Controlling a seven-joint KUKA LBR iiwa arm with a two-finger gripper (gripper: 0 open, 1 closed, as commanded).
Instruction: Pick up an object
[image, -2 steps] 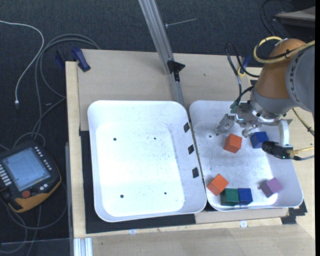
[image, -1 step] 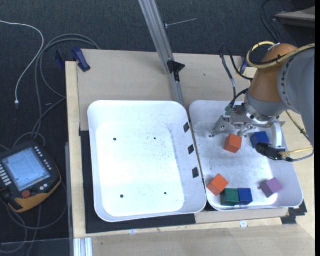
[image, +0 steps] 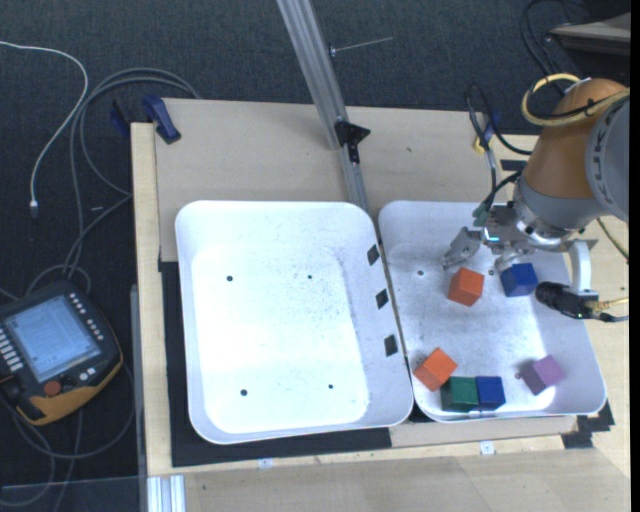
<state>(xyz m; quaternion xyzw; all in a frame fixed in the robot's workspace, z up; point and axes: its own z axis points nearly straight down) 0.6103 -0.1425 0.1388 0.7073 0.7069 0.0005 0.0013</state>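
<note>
Orange block (image: 465, 287) rests on the floor of the right bin (image: 420, 240), in its far half, and the left finger of the gripper (image: 490, 258) ends just above it. A blue block (image: 518, 280) lies just right of the orange block, directly below the gripper. The fingers are spread wide, and nothing sits between them. The arm (image: 565, 150) reaches in over the bin's far right corner. Along the bin's near edge lie a second orange block (image: 435, 368), a green block (image: 462, 392) touching a second blue block (image: 489, 391), and a purple block (image: 543, 373) near the near right corner. The left bin (image: 200, 230) adjoins the right bin.
</note>
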